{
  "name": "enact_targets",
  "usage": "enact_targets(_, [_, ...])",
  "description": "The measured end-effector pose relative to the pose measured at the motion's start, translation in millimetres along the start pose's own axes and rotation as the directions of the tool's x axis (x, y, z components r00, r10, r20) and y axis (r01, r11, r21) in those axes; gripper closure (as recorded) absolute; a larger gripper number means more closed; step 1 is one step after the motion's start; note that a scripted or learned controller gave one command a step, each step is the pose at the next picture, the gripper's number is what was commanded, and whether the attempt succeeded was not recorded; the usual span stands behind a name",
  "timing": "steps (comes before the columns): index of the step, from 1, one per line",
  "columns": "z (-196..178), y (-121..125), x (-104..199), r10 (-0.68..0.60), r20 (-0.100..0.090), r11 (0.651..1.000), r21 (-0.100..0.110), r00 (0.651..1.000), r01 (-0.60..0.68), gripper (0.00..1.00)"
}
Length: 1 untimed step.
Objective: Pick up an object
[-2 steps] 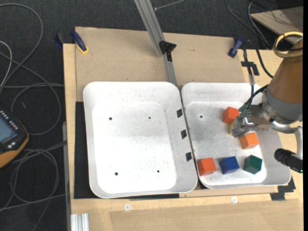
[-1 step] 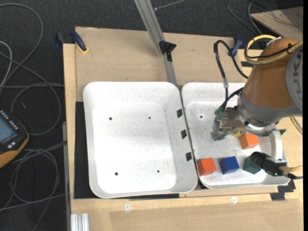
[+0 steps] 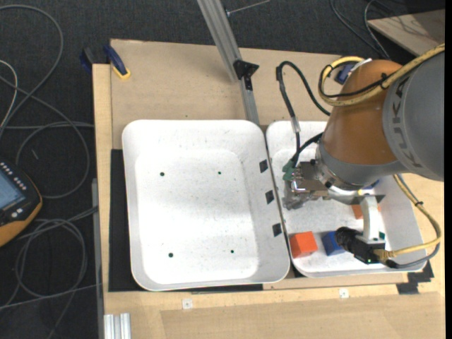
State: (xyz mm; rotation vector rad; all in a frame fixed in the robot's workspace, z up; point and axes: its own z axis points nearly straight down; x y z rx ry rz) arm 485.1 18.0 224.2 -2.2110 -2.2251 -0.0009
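My gripper [image 3: 295, 191] hangs low over the left part of the right bin [image 3: 300, 134], close to the wall shared by the two bins. An orange block [image 3: 304, 244] lies on the bin floor just below the gripper in the view, near the front rim. A blue block [image 3: 330, 242] sits right beside it. A small orange piece [image 3: 368, 208] shows to the right, partly hidden behind the wrist. A bit of green [image 3: 288, 169] shows at the gripper's upper edge; I cannot tell what it is. The arm covers most of the right bin.
The left bin [image 3: 141, 136] lies beside the right one, with black clips [image 3: 269, 196] along the shared wall. A slanted metal pole [image 3: 226, 41] rises behind the bins. A blue and yellow tool [image 3: 117, 62] rests at the bench's back left corner.
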Motion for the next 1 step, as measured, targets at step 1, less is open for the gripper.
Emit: enact_targets(1, [-7.7,-0.9,43.5,0.000,0.002,1.000,-0.004,1.000,0.000,1.00])
